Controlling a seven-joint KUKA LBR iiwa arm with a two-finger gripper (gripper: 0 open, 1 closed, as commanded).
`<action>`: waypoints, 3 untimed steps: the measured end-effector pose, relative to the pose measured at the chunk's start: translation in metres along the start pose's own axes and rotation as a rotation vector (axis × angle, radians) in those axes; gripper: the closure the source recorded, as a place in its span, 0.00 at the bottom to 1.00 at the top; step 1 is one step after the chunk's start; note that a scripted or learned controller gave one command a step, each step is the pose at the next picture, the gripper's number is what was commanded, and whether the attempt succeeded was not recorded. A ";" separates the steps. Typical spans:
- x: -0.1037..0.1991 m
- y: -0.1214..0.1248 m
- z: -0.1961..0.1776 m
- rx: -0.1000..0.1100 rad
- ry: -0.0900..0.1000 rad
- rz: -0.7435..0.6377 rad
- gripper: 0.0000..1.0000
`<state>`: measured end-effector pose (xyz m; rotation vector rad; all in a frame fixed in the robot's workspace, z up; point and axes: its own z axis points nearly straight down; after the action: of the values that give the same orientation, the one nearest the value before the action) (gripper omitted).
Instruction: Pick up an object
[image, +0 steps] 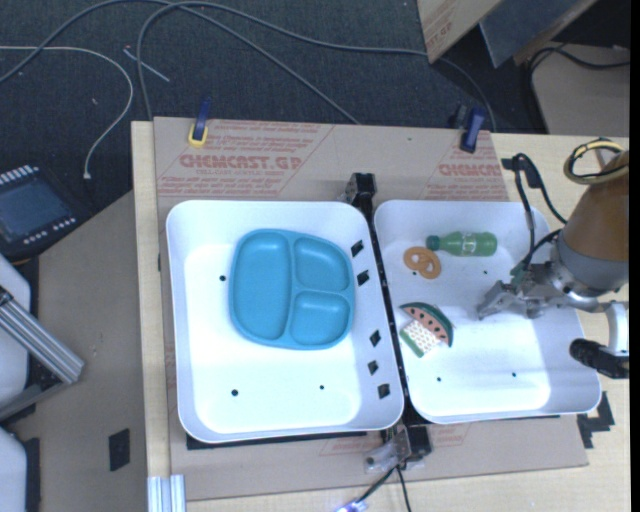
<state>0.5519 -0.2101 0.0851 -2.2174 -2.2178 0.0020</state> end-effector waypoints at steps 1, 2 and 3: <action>-0.001 0.001 -0.014 -0.006 -0.002 0.000 1.00; -0.006 0.005 -0.078 -0.012 -0.006 0.000 1.00; 0.003 0.008 -0.129 -0.012 -0.005 -0.002 1.00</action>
<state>0.5608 -0.2073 0.2136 -2.2240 -2.2282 -0.0057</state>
